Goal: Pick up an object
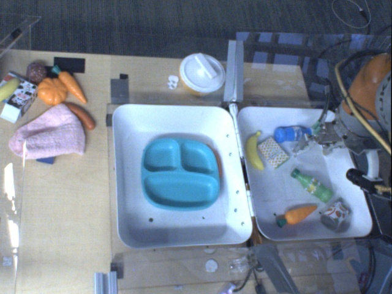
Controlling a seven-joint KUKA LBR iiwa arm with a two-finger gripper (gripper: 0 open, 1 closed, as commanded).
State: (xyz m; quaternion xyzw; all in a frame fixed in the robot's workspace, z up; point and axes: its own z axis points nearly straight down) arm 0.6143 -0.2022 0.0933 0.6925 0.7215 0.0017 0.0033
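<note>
The right bin (269, 222) holds a yellow banana (253, 151), a small patterned box (272, 152), a blue bottle (291, 133), a green bottle (312, 186), an orange carrot (298, 215) and a small carton (335, 214). My gripper (313, 137) reaches in from the right over the bin's far part. It sits just right of the blue bottle, close to its cap end. Whether it touches the bottle is unclear. The arm's grey body and orange band (369, 81) hang over the bin's right edge.
The left bin (125, 164) carries a blue divided tray (180, 172). A white lidded bowl (202, 73) stands behind the bins. On the bench at far left lie a pink cloth (49, 133), a toy pumpkin (51, 91), a carrot (73, 86) and a sausage (81, 115).
</note>
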